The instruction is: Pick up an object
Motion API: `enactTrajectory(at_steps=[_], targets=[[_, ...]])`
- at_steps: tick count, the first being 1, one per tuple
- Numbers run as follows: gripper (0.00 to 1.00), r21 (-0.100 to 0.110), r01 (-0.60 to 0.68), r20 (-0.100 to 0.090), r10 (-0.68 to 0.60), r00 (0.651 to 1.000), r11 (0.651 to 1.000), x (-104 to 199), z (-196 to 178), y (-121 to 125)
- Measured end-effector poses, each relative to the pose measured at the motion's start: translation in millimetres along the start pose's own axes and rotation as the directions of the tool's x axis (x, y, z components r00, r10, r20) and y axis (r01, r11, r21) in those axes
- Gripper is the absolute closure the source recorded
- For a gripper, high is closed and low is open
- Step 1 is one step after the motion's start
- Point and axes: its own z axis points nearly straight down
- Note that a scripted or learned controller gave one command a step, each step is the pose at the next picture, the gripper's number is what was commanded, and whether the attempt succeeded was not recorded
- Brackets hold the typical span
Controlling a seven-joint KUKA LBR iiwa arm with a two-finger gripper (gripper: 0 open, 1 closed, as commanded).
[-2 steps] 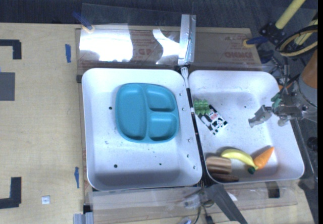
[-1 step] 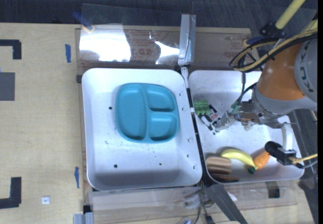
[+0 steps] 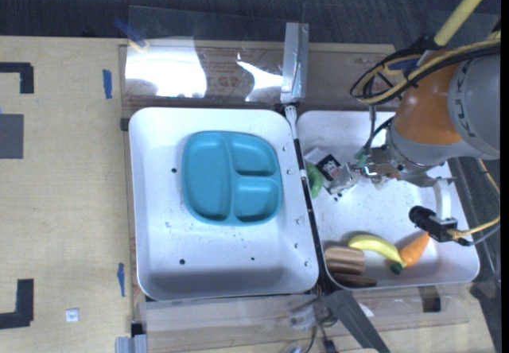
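My gripper is low in the right bin, near the bin's left wall. A small green object lies just left of the gripper, against that wall; whether they touch is unclear. At the bin's front edge lie a yellow banana, an orange carrot to its right, and a brown wooden block to its left.
The left bin holds a blue divided plate in its middle. A clear plastic sheet stands behind the bins. The grey arm with its orange band comes in over the right bin's back right corner.
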Motion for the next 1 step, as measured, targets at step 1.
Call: enactTrajectory(at_steps=[1], targets=[[0.00,-0.026,0.090,0.004,-0.090,0.996,0.996,-16.5,8.1,69.2]])
